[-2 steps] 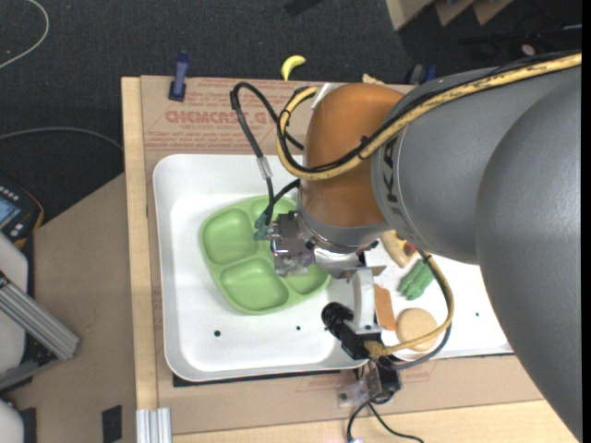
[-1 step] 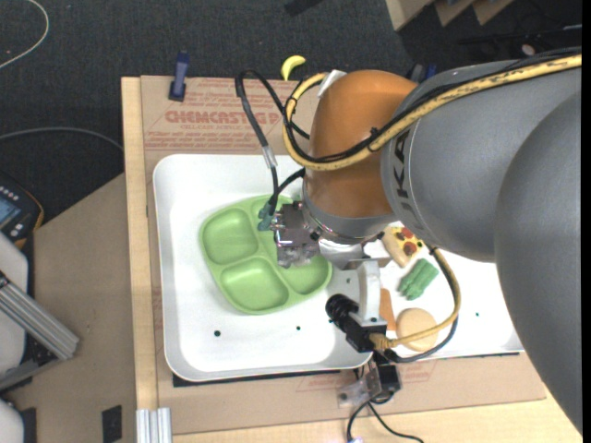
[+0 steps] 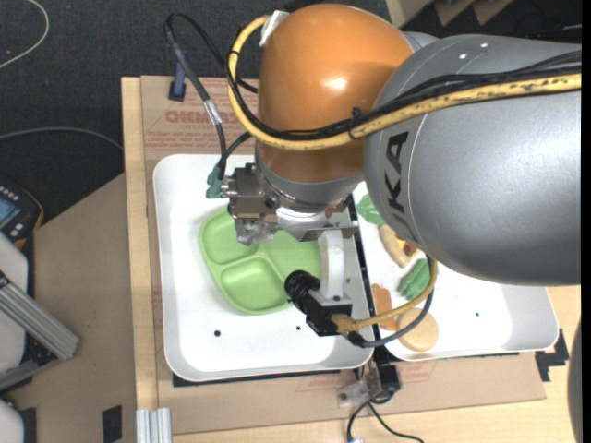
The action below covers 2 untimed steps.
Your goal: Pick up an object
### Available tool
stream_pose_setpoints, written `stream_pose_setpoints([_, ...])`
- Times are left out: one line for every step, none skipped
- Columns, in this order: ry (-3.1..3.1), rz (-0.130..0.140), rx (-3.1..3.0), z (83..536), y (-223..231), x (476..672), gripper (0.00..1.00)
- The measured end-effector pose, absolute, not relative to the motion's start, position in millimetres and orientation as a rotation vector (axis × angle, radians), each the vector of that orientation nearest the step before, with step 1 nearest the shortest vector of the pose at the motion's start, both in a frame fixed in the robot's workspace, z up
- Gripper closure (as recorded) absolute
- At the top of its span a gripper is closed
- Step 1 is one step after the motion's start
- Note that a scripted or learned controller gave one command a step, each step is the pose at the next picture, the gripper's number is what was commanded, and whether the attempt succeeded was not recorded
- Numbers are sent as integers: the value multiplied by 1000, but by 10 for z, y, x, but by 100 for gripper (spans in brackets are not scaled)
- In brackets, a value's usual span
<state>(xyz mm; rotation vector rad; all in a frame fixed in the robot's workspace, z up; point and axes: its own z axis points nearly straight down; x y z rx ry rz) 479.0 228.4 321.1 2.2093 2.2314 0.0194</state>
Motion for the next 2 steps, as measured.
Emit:
stream_pose_setpoints([2214, 29, 2218, 4683, 1782, 4806, 100])
stream_pose_setpoints([2227, -12, 2221, 3924, 2063, 4784, 100])
